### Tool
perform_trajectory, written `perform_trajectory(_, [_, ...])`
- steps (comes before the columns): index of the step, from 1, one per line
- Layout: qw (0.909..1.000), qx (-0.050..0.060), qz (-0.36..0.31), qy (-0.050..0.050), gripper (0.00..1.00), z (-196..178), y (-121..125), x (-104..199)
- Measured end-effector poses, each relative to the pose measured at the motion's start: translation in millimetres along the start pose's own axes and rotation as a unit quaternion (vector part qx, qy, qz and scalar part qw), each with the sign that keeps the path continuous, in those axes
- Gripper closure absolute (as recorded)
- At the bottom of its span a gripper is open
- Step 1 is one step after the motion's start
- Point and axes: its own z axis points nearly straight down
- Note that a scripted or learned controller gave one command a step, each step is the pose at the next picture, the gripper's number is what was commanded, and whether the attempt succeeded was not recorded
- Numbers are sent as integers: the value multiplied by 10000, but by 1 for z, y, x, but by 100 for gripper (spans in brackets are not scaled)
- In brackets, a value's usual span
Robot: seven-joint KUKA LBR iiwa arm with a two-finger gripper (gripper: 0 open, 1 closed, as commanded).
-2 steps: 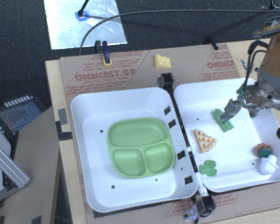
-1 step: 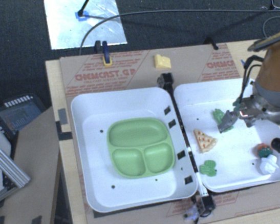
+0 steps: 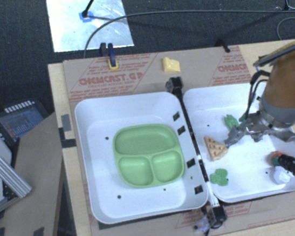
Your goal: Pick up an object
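Nearest the camera, along the front of the right bin (image 3: 245, 196), a green broccoli-like piece (image 3: 219, 176) is lying at the left and a small orange and white item (image 3: 277, 160) at the right. Just beyond, a waffle-patterned pizza-slice toy (image 3: 215, 147) is resting near the gripper (image 3: 232, 138), which is reaching leftward on the grey arm (image 3: 291, 92); whether its fingers are apart or together cannot be told. Farther back, a second green piece (image 3: 231, 121) is sitting. Beside it, the left bin (image 3: 90, 117) is holding a green divided plate (image 3: 148, 155). Behind both bins, a yellow block (image 3: 171, 64) is lying on the bench (image 3: 146, 68).
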Motion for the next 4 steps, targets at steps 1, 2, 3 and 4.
perform_trajectory(1, [10000, 6, 2, 2, 0, 53, -10, -3])
perform_trajectory(2, [10000, -23, -3, -9, 100, 40, -8, -3])
perform_trajectory(3, [10000, -51, -21, -13, 100, -21, -5, 4])
perform_trajectory(4, [10000, -48, -18, -13, 100, -65, -5, 2])
